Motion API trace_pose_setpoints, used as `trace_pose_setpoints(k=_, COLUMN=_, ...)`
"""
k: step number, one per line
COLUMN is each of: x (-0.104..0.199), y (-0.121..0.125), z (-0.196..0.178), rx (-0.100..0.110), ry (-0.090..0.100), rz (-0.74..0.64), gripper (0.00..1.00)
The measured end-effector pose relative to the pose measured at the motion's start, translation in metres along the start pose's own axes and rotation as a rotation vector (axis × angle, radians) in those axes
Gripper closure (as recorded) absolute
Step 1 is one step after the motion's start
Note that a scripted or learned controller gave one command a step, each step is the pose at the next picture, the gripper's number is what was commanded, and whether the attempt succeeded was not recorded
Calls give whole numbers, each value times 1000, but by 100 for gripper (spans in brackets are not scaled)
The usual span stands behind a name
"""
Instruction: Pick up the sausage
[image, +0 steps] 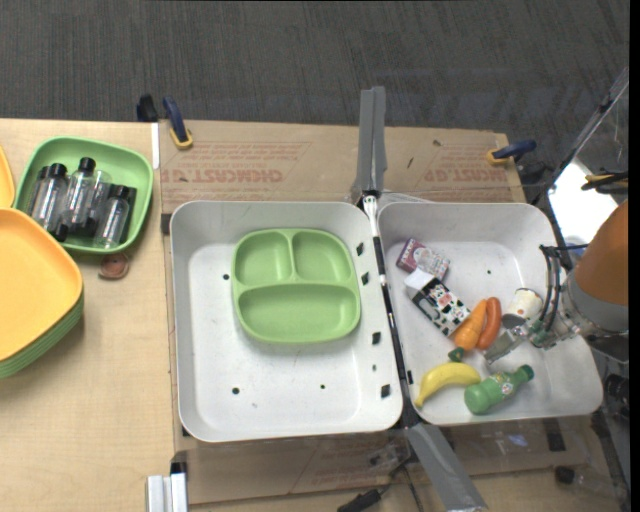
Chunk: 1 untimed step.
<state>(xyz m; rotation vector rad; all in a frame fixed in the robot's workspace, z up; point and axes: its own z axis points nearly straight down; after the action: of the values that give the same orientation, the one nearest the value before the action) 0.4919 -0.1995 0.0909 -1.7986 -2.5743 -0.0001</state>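
Observation:
The sausage, a short reddish piece, lies in the right bin beside an orange carrot-like piece that touches its left side. My gripper reaches in from the right and sits low, just right of the sausage's lower end, close to it or touching it. The grey wrist and cables behind the gripper cover part of the bin's right side.
In the right bin there are also a white cup, a black box, a pink-and-white packet, a banana and a green bottle. The left bin holds a green divided plate.

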Motion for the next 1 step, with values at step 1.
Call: trace_pose_setpoints(k=1, x=7, y=23, z=0, rx=-1, ry=-1, rz=-21, gripper=0)
